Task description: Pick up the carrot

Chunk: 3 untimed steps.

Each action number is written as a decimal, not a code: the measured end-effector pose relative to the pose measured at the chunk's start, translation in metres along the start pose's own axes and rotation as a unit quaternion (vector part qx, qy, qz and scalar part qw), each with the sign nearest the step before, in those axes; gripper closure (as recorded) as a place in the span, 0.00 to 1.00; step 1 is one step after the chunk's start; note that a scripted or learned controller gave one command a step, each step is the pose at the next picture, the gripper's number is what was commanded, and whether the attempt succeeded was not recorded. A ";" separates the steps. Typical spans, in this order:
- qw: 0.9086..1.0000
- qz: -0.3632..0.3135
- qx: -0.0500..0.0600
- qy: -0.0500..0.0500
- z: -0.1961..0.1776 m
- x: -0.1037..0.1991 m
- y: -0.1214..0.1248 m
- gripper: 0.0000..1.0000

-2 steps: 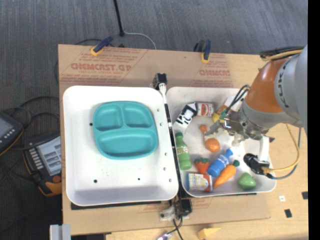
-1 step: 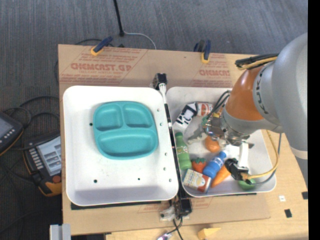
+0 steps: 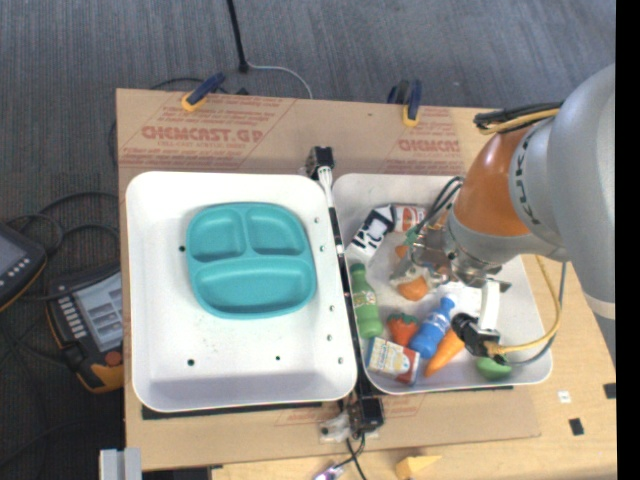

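The carrot is a small orange cone lying near the front of the right bin, between a blue bottle and a green piece. My gripper hangs low over the middle of that bin, behind the carrot and apart from it. Just below the gripper lies a rounded orange item, partly hidden by it. The grey arm with its orange band covers the bin's right rear part.
In the right bin also lie a green bottle, a small carton, a red toy with a green top, a black-and-white box and a can. A teal divided plate sits in the left bin.
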State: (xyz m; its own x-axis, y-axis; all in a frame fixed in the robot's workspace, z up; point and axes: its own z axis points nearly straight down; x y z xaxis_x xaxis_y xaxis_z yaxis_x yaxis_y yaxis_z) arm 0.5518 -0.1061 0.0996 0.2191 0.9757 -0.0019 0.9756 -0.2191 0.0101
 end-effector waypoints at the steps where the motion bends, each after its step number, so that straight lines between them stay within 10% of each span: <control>1: 0.998 0.055 0.005 0.000 -0.137 0.027 -0.029 1.00; 2: 1.000 0.010 0.004 0.000 0.006 -0.026 -0.047 1.00; 3: 0.999 0.051 0.005 0.000 -0.085 0.028 0.000 1.00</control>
State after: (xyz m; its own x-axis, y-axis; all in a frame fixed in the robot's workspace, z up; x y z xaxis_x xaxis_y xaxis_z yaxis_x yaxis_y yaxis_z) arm 0.5571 -0.0781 0.1846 0.3169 0.9485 -0.0005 0.9485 -0.3169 -0.0001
